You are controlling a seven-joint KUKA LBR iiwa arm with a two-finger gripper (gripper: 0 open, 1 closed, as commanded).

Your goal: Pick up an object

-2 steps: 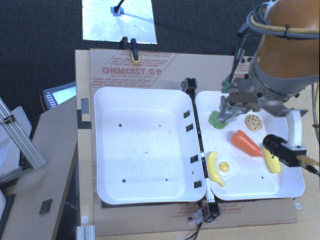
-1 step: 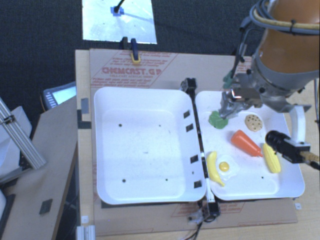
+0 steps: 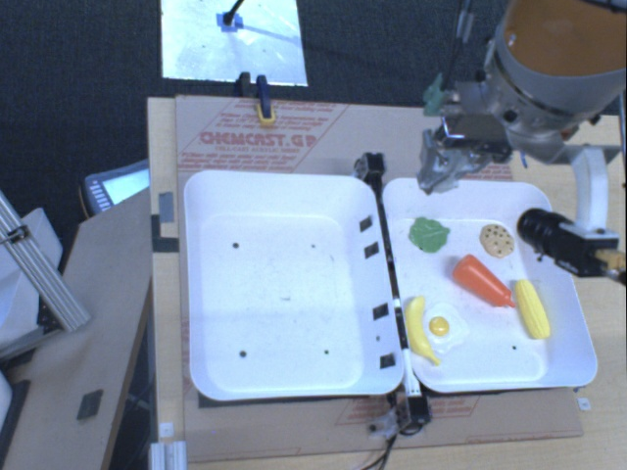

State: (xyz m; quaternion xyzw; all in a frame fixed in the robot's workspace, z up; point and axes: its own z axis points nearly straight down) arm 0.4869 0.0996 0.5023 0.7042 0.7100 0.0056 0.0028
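End effector (image 3: 438, 176), grip state unclear, hovers at the right bin's (image 3: 568, 370) far edge; descend squarely over the green leaf (image 3: 428, 233) before gripping.

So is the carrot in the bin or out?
In. The carrot lies flat on the right bin's floor, between the cookie and corn.

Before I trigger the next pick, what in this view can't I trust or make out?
- Gripper: in the camera view, blurred and dark above the right bin's far rim; finger state unreadable.
- Arm: cut off by the top and right edges.
- Right bin's far right corner: hidden behind the arm and a black fitting.
- Cookie: too small for surface detail.
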